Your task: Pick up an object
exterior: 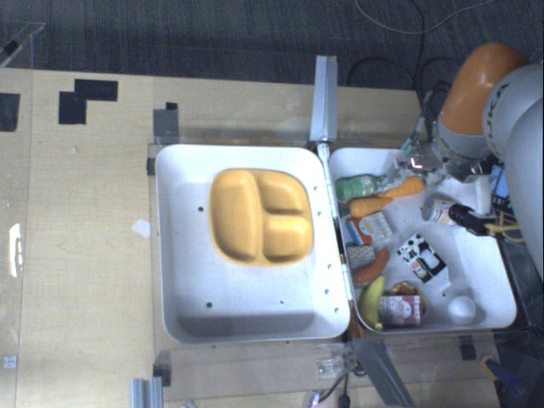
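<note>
Biggest thing you've got here is the wooden tabletop (85, 253), with a few black squares stuck on its far left. On it sit two white bins side by side. The left bin (183, 304) holds just a yellow divided tray (259, 215), sitting upside-down-looking near its middle.

The right bin (493, 291) is where the clutter is, so that's where your pick targets are. The arm (501, 100), grey with the orange band, comes in over the bin's far right corner, and its end effector (422, 161) sits low at the far edge of the pile. You can't tell from this angle whether it's spread or pinched; it's too tangled in with the stuff.

Right beside it lies a carrot (387, 198), touching a green packet (357, 185) on its left. Nearer you there's a black-and-white patterned box (422, 257), a red can (399, 310), a sausage (371, 268), a banana (371, 300) against the left wall, and a small white ball (461, 308) off in the near right corner.
</note>
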### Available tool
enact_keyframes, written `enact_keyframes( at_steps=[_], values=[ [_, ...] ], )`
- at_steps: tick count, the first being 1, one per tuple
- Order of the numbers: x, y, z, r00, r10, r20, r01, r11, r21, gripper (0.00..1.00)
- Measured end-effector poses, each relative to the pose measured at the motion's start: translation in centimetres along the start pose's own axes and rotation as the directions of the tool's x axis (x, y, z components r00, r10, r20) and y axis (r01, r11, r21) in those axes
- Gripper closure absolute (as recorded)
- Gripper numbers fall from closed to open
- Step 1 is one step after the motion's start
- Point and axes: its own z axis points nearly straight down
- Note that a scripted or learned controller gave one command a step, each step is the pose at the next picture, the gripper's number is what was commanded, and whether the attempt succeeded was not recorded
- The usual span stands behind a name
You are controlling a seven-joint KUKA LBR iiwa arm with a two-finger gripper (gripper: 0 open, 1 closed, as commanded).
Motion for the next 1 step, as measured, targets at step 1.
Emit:
enact_keyframes(
  at_steps=[1],
  values=[
    [0.18,-0.36,-0.25,1.0,-0.012,-0.004,0.012,1.0,-0.006,0.0]
  ],
)
